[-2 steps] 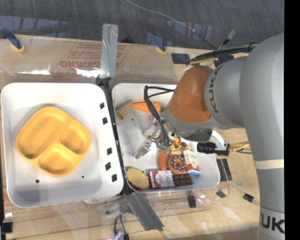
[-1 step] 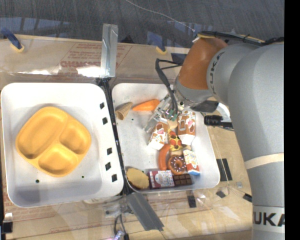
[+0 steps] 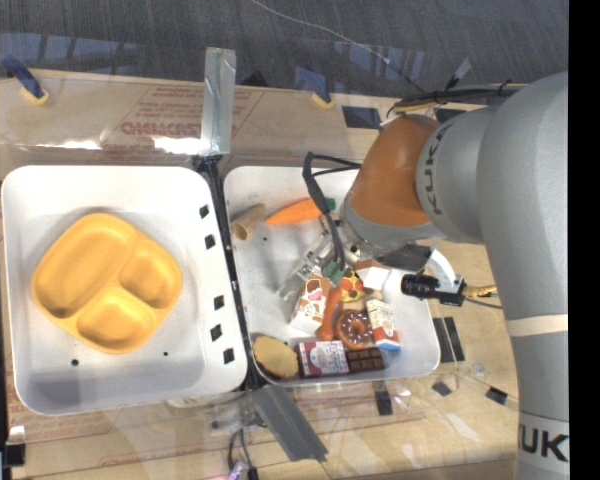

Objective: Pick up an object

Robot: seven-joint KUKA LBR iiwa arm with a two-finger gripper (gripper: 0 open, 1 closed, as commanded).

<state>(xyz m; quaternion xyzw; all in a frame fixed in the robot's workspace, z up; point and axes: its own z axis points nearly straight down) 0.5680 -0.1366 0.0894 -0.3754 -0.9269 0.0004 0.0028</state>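
Note:
My gripper (image 3: 305,273) hangs below the orange wrist band, low in the right bin (image 3: 270,183), near its middle. Just right of and below it lies a heap of small toy foods and packets (image 3: 345,308). An orange carrot (image 3: 295,211) lies at the back of the bin, just above the gripper. A tan cone-shaped piece (image 3: 245,221) sits to the carrot's left, by the bin wall. At the front of the bin are a brown round piece (image 3: 273,356) and a red-and-brown bar packet (image 3: 332,358). The arm hides part of the heap.
The left bin (image 3: 40,383) holds a yellow divided plate (image 3: 105,280). A taped divider (image 3: 225,268) runs between the two bins. The grey arm body (image 3: 520,218) covers the bench right of the right bin, and a black cable (image 3: 315,168) loops over that bin's back.

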